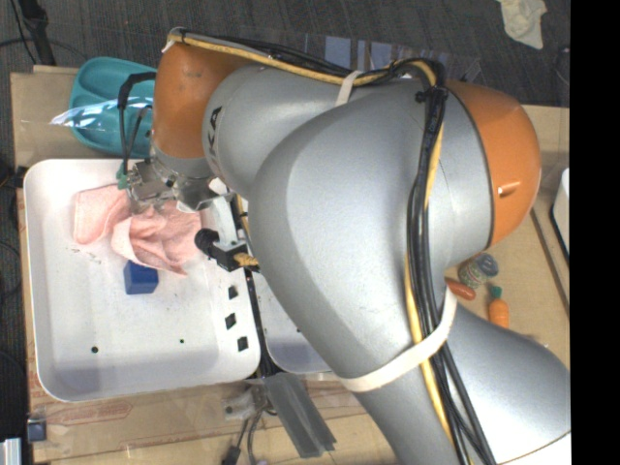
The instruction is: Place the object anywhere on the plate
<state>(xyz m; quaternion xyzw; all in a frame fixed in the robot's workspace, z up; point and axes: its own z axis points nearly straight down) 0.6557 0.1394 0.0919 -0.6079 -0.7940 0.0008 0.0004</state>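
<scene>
Gripper: the gripper point(145, 184) sits low over the left bin's point(48, 356) far end, right above the pink cloth point(145, 231); how it is set cannot be told.
Hidden: the arm point(387, 240) covers nearly all of the right bin point(291, 356); no plate can be made out.
Task thing: a small blue block point(140, 278) lies on the left bin's floor, touching the cloth's near edge.
Around: a teal container point(102, 100) stands beyond the left bin; small items, one orange point(498, 311), lie right of the arm.
</scene>
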